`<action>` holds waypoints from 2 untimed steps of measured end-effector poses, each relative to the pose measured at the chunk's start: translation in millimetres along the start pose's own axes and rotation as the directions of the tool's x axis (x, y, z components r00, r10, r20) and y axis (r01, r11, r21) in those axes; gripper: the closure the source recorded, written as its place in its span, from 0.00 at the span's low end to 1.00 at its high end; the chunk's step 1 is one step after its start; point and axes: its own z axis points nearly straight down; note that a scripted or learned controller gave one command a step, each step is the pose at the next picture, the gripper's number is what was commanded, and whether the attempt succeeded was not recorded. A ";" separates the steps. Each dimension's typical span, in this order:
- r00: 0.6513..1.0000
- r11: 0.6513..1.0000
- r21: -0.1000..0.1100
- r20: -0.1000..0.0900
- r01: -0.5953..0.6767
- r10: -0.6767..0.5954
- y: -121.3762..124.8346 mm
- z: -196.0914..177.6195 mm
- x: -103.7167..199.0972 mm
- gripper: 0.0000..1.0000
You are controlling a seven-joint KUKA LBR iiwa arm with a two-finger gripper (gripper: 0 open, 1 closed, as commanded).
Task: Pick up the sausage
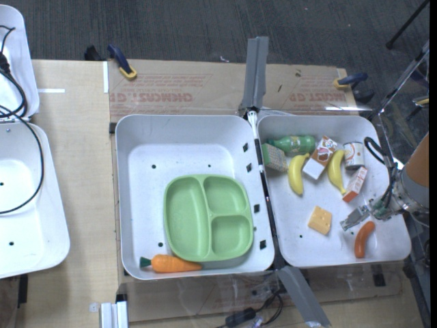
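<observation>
The sausage (364, 239) is a short orange-red piece lying near the front right corner of the right bin (300, 248). My gripper (360, 216) reaches in from the right edge and hovers just above and to the left of the sausage's upper end. I see nothing held in it. The arm's wrist sits over the bin's right rim.
The right bin also holds a cheese wedge (319, 220), two bananas (295, 174) (336, 171), a green bottle (293, 144), a can (353, 154) and small cartons. The left bin (136, 183) holds a green divided plate (208, 217) and a carrot (171, 264).
</observation>
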 end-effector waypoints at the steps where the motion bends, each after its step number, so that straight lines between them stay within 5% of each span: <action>1: 1.000 1.000 -0.001 0.002 -0.003 0.003 0.7 -8.8 -0.5 1.00; 2: 1.000 1.000 0.001 0.003 -0.022 0.022 9.7 -9.4 32.8 1.00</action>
